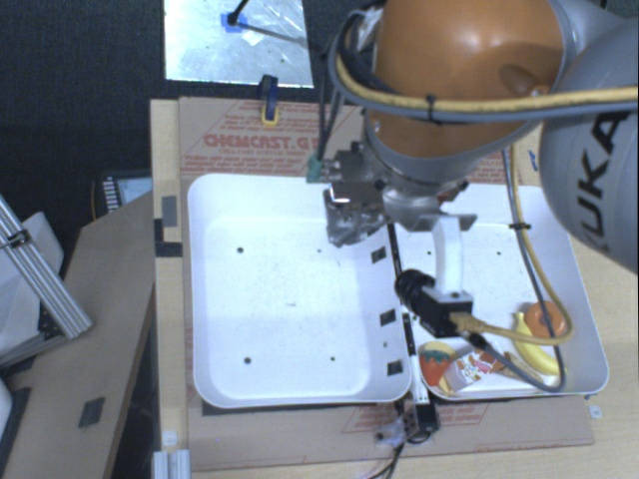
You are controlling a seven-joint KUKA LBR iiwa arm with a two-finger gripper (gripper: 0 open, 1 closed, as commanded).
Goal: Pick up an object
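1. White plastic forms the two shallow bins, which are set side by side on a brown cardboard sheet printed with red lettering; the sheet lies on the desk (pixel 120 267).
2. The left bin (pixel 290 302) is seen with small dark dots on its floor, and the right bin (pixel 589 357) is largely covered by the arm.
3. A dark floor is seen beyond the desk, with a shiny metal plate (pixel 235 23) lying at the top and an aluminium rail (pixel 40 277) at the left edge.
4. A yellow clamp (pixel 268 98) is fixed at the far edge of the cardboard.
5. The objects are gathered in the near right corner of the right bin: a yellow banana (pixel 537 352), an orange ball (pixel 544 317) just behind it, and a flat red-and-white packet (pixel 459 367) beside the divider.
6. The banana's long axis is laid slantwise, from upper left to lower right, along the bin's near right corner; the packet is laid flat with its long side roughly parallel to the near rim.
7. The arm's orange band (pixel 459 48) is seen above the divider between the bins, with a yellow cable looped down to the objects.
8. The gripper (pixel 349 218) is placed over the far part of the divider, well apart from the objects; how far it is spread cannot be told, and nothing is seen held in it.
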